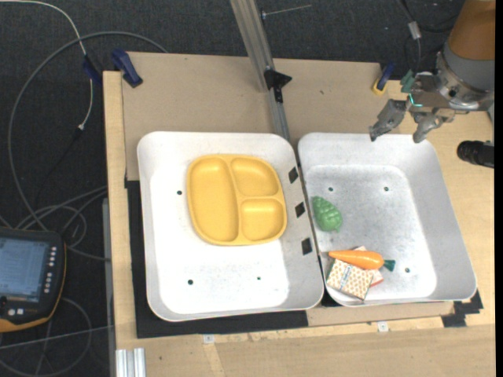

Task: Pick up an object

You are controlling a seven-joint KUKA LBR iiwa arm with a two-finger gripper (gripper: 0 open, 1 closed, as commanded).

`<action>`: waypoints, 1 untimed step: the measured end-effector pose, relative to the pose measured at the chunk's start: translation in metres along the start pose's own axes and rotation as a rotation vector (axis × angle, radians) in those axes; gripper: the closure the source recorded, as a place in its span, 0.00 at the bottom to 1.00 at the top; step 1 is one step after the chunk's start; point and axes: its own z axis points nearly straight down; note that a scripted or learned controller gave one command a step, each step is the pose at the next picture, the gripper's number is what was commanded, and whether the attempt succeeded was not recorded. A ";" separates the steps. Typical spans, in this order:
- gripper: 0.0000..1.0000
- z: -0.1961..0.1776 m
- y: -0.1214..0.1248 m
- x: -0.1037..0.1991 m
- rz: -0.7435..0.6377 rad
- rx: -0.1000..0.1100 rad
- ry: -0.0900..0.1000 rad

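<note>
Two shallow white bins with rounded corners sit side by side on a tan bench (204, 77), their matte surfaces faintly speckled. The left bin (228, 289) holds a smooth yellow plastic tray (236, 199) — rounded, with one long compartment and two smaller ones. In the right bin (409, 187) a knobbly green lump (326, 214) lies near the left wall, and toward the front edge an orange carrot (357, 258) with a small dark green tip lies across a flat packet (350, 280) printed in a tan and white pattern; the packet rests on a white disc (369, 293) at the bin's front edge, only partly seen. The gripper (402, 130) hangs over the right bin's far rim, well apart from all three objects. Its two dark, angular fingers (387, 122) are spread wide and nothing is between them. Above them sit a grey metal wrist with teal fittings and the arm's orange band. A slim aluminium post (255, 34) rises at the far side between the bins.
</note>
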 end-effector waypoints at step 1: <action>0.00 0.000 0.000 0.000 0.000 0.000 0.000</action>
